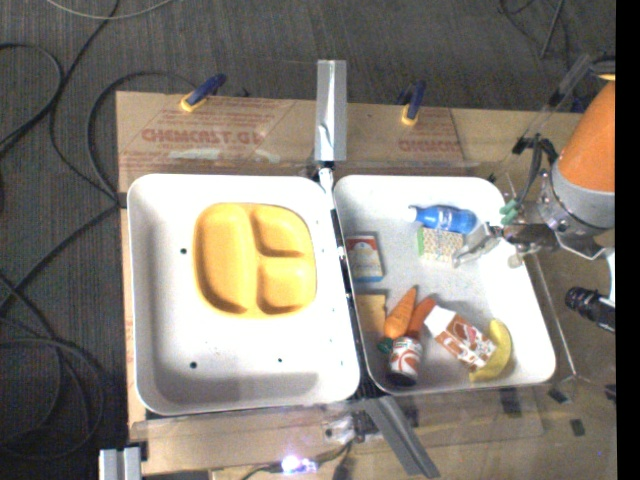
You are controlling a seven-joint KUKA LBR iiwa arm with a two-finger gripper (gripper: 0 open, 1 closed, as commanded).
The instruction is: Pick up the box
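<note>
A small flat box (365, 257) with a red and blue face lies against the left wall of the right bin (520, 298). Toward the front of that bin rests a red and white carton (461, 339), tilted. My gripper (477, 247) reaches in over the bin's right rim. It hangs near the middle right of the bin, just right of a blue bottle (444, 217) and a small speckled item (436, 244). It is well apart from both the flat box and the carton. Nothing is visibly held.
An orange carrot (401, 311), a red and white can (404, 358), a banana (495, 352) and a tan flat piece (370, 313) crowd the right bin's front. The left bin (160, 348) holds a yellow divided tray (256, 258). A metal post (331, 113) stands behind the bins.
</note>
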